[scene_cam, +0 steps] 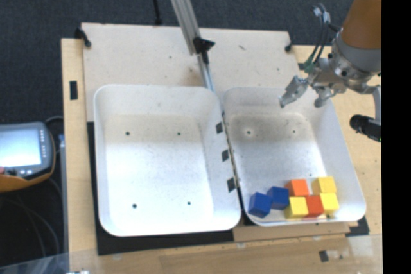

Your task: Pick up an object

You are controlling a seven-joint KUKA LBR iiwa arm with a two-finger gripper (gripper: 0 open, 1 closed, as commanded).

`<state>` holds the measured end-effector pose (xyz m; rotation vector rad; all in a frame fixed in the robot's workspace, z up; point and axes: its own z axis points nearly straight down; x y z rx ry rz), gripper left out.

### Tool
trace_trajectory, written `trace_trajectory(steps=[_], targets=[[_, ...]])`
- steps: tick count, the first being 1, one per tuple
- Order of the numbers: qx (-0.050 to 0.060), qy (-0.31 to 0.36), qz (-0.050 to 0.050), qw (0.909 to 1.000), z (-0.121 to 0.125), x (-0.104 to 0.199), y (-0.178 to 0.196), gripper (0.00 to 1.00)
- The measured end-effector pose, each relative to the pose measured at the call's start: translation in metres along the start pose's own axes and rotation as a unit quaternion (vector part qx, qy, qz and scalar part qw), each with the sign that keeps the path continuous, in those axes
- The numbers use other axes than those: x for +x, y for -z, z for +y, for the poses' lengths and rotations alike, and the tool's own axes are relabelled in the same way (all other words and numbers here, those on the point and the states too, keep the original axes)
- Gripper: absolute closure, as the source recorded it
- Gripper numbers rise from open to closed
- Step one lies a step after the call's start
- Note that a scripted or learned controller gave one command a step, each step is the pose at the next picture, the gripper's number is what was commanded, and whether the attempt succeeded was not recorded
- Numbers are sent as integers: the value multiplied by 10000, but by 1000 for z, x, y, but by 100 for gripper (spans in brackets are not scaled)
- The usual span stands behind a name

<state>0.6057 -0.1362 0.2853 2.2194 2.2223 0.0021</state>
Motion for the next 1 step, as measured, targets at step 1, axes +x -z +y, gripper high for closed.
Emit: trace_trajectory(steps=[1], targets=[[17, -2, 10, 10000, -79, 23, 4, 0]])
